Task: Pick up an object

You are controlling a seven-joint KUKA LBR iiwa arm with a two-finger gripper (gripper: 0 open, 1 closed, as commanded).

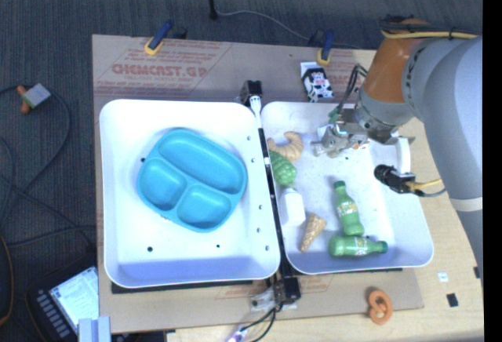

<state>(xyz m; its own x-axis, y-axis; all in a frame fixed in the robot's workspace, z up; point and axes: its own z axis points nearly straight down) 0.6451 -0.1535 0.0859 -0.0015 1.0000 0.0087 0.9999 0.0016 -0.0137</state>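
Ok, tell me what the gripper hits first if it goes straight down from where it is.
Probably bare floor of the right bin. The gripper hangs just right of the croissant, though depth is hard to judge.

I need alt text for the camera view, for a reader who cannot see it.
A grey robot arm with an orange band reaches from the right, its hand over the top of the right white bin, which holds two green bottles, a cone and a croissant. The left bin holds a blue divided tray.
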